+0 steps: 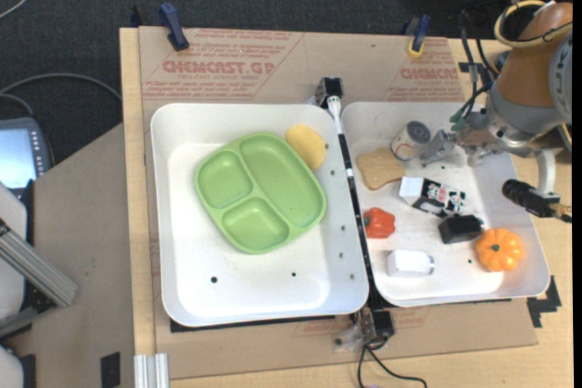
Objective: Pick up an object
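The claw [443, 147] hangs low over the far end of the right bin [523, 286], and I cannot tell how it stands or whether it holds anything. Just beside it on the left lie a small grey cup [417, 133] and a tan toast slice [380, 167]. Nearer the camera sit a black-and-white card [439, 195], a black block [460, 228], a red pepper [378, 223], a white box [409, 263] and a ribbed orange pumpkin [499, 250].

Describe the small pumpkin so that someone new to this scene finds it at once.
Start at the right-hand white bin. Go to its near right corner: the small pumpkin sits there, beside a black block. It is the only round, ribbed, bright orange thing; the red-orange piece is smaller and lies near the divider.
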Tool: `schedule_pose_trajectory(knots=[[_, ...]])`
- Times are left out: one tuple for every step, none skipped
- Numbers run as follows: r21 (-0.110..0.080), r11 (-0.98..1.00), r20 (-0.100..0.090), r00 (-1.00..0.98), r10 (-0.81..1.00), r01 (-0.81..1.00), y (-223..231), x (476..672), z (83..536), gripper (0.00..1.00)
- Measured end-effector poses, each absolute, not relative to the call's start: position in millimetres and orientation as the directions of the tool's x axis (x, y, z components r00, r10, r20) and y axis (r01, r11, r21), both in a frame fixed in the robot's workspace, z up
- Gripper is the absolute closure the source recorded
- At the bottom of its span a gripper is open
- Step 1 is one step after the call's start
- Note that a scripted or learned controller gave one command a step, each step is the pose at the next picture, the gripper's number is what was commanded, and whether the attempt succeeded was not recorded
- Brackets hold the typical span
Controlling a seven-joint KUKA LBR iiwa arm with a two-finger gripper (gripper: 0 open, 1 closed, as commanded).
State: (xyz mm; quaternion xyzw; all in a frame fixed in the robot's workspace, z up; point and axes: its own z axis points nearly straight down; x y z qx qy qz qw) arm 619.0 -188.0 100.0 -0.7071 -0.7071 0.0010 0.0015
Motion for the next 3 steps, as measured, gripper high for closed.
schedule_pose_trajectory(knots=[[-0.006,0.001,0.003,-0.001,1.000,1.000,-135,560.8,131,0.00],[-0.007,0.001,0.003,-0.001,1.000,1.000,-66,495.9,185,0.00],[0.003,0.002,0.000,-0.002,1.000,1.000,-11,557.3,185,0.00]])
